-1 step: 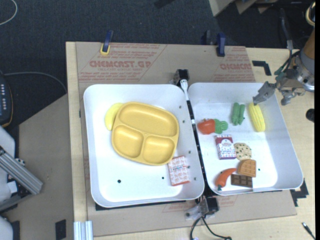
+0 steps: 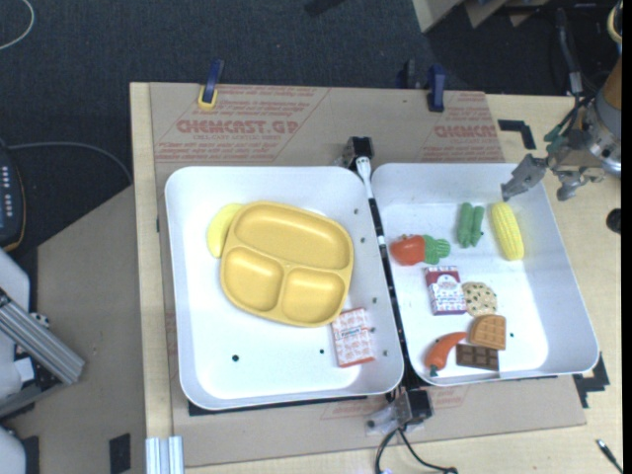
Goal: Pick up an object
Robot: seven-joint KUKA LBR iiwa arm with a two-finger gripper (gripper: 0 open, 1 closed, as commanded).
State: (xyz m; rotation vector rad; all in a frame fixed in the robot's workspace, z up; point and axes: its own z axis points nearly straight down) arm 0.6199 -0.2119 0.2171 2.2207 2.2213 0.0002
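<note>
Gripper [image 2: 541, 173] hangs open and empty just above-right of the corn cob [image 2: 507, 229] (green beans [image 2: 469, 224] sit left of the corn). Looks like the approach step; next it needs to drop onto the corn and close.

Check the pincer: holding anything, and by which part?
Nothing held. The pincer hangs open over the right bin's far edge, apart from the corn.
</note>
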